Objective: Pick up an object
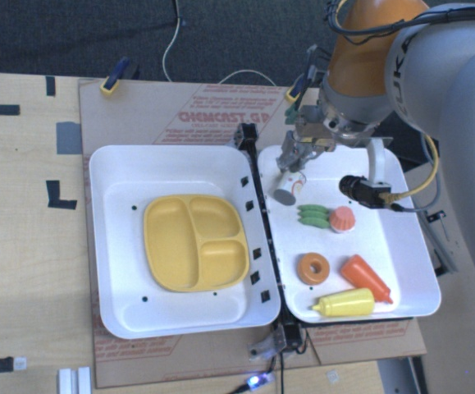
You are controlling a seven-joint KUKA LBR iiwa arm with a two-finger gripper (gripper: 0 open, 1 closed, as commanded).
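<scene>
My gripper hangs over the far left part of the right bin, close to the divider. Just below it a small grey and white cylinder lies on the bin floor, and I cannot tell if the gripper touches it. Further right lie a green leafy toy and a pink round toy, touching each other. Nearer the front are a brown donut, an orange carrot and a yellow bottle-shaped toy.
The left bin holds a yellow divided plate. Black clips run along the divider between the bins. A black unit with a yellow cable hangs from the arm over the right bin's far side.
</scene>
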